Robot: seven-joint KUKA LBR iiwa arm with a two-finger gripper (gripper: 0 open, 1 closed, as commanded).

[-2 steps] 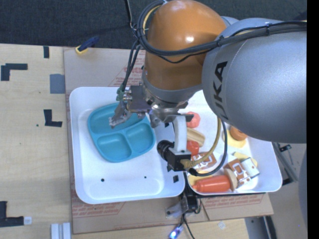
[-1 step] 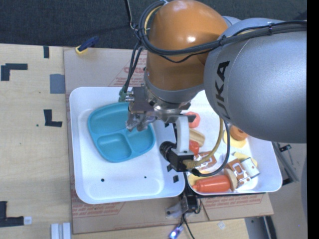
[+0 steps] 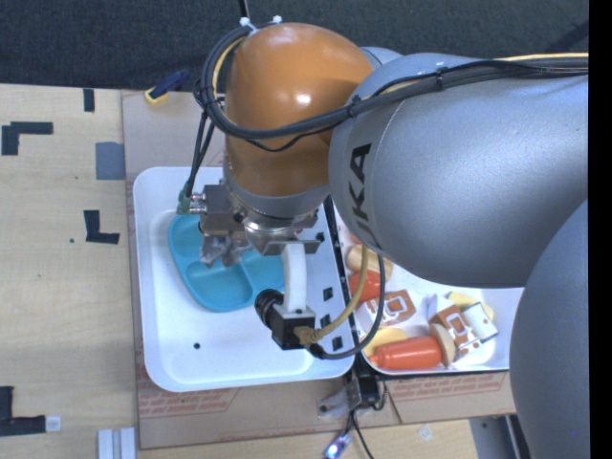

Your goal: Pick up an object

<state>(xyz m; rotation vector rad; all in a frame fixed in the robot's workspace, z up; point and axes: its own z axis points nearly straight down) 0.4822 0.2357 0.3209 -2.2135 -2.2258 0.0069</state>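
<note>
Hanging low inside the left white bin point(image 3: 163, 352), the end effector point(image 3: 222, 252) is pressing down toward a smooth blue plastic dish point(image 3: 215, 280) with rounded lobes — whether it is gripping anything cannot be told, since the wrist is blocking the view. Glossy orange banding point(image 3: 287, 94) is capping the matte grey arm point(image 3: 459, 161) above it. Across the divider, the right bin point(image 3: 478, 363) is carrying an orange carrot-shaped toy point(image 3: 411, 354) and small boxy white-and-orange pieces point(image 3: 466, 325) — all resting on the wooden counter point(image 3: 57, 285).
</note>
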